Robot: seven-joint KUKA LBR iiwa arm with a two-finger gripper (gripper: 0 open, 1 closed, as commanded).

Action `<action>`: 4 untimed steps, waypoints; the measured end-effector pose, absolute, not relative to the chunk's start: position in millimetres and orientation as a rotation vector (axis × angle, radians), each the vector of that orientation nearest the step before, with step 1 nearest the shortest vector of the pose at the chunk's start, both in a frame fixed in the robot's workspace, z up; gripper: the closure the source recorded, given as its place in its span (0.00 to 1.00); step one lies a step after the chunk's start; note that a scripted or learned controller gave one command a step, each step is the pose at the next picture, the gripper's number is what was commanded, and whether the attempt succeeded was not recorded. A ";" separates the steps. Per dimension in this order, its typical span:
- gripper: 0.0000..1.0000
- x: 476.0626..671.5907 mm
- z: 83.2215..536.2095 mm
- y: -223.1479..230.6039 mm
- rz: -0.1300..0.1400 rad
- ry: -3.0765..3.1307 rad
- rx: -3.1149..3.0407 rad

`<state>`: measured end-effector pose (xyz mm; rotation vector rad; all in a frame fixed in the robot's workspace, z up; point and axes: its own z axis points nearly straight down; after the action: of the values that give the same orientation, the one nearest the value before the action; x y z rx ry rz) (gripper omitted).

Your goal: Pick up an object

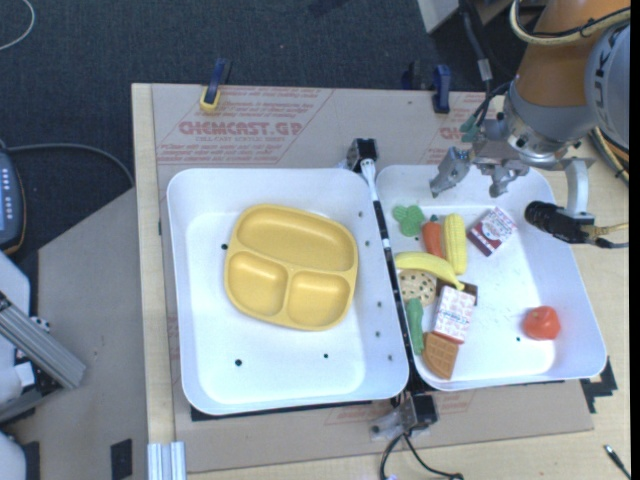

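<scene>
**A:** Red and round, the small plastic tomato (541,322) lies alone near the front right corner of the right white bin (578,298), well apart from everything else. It looks the easiest pick.

**B:** The two-finger gripper (478,171) hangs over the bin's back edge, fingers spread and holding nothing. A good try would centre the fingers over the tomato before descending, since a round thing may roll.

**A:** The red and white carton (492,230) sits nearer, tilted.

**B:** Closer, but the yellow corn cob (455,242), orange carrot (432,237) and yellow banana (427,265) crowd its left. The heap by the divider touches throughout, so fingers could snag there. The yellow divided plate (291,265) fills the left white bin (200,278).
</scene>
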<state>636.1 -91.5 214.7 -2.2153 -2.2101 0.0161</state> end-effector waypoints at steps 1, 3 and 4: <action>0.00 638.9 223.2 -91.4 0.001 -2.221 -2.221; 0.00 644.3 116.2 -101.2 0.007 -2.216 -2.218; 0.00 644.7 84.6 -100.9 0.001 -2.219 -2.221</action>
<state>644.7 -100.9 84.6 -2.2214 -2.2188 0.0015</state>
